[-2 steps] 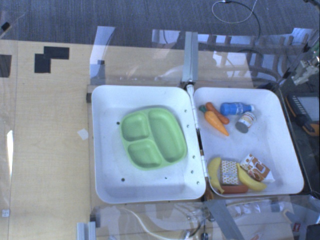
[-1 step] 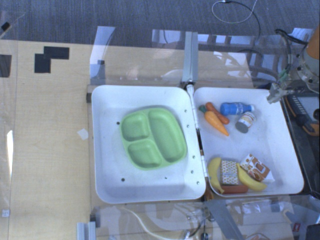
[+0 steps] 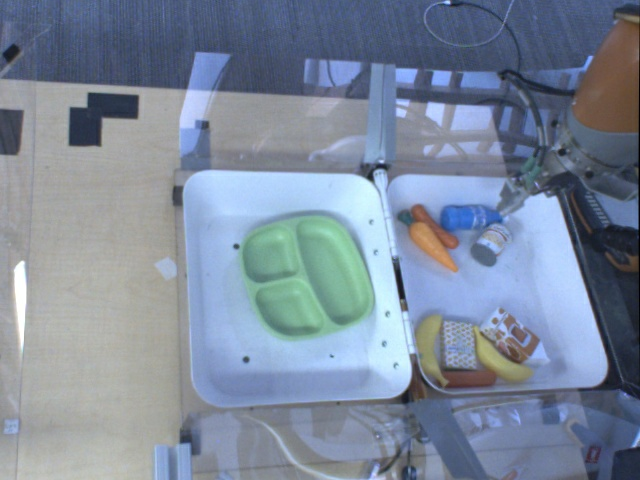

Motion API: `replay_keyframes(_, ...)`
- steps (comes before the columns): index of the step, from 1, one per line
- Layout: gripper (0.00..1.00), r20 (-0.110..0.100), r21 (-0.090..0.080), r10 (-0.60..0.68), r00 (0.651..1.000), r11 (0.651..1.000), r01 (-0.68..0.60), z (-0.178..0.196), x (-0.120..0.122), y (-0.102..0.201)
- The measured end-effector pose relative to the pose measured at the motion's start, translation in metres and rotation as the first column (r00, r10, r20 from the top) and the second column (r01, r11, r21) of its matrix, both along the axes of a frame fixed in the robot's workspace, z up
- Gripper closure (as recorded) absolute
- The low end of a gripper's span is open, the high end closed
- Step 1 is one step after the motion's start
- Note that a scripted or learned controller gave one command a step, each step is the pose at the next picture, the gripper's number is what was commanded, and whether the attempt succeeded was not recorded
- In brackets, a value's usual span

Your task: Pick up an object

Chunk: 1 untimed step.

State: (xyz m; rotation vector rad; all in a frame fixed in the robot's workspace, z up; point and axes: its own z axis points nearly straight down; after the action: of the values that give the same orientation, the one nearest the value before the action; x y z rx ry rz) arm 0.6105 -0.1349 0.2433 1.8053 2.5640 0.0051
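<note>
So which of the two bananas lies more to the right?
The banana beside the snack packet; the other banana curves along the bin's left wall.

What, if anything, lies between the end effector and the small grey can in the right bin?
Nothing visible does. The end effector hangs just above and right of the grey can; the blue bottle lies beside that path, to the left.

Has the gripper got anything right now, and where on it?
Nothing is held. The gripper hovers over the right bin, just above the blue bottle and small can, with nothing between its fingertips.
</note>
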Motion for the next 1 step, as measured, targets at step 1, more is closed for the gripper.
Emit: replay_keyframes(1, 1.0, 0.0, -0.001, 0.156, 0.988, 0.988, -0.156, -0.0149, -0.0394, 0.0009)
